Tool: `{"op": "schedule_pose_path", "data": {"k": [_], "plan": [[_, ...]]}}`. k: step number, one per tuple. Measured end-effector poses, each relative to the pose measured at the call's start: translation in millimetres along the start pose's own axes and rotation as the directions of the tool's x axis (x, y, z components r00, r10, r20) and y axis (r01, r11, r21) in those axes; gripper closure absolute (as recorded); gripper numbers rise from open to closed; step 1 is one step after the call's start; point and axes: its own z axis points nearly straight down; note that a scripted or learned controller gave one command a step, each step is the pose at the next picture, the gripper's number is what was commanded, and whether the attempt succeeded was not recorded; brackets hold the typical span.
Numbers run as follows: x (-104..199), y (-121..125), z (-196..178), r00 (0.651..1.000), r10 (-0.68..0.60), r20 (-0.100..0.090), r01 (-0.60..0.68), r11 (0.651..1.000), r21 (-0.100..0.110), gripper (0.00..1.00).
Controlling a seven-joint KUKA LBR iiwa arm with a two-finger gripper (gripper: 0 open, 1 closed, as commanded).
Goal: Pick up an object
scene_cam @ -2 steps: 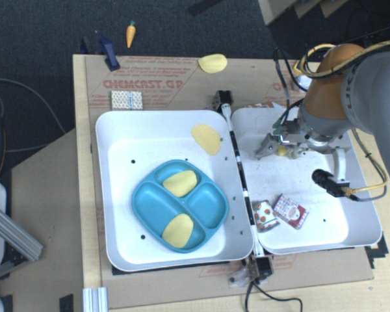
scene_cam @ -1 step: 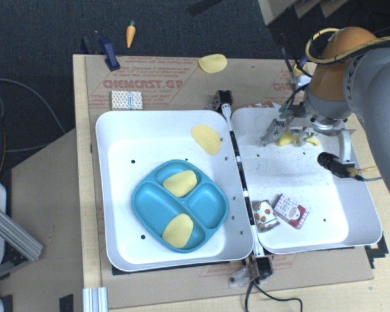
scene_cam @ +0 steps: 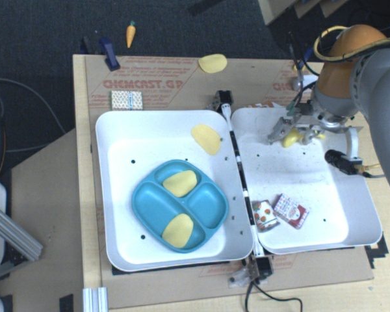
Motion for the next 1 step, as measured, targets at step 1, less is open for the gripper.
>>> {"op": "schedule_pose_path", "data": {"k": [1], "plan": [[-0.2, 0.7, -10.9, 1.0, -0.001, 0.003, 0.001, 1.0, -0.004, 1.0]]}}
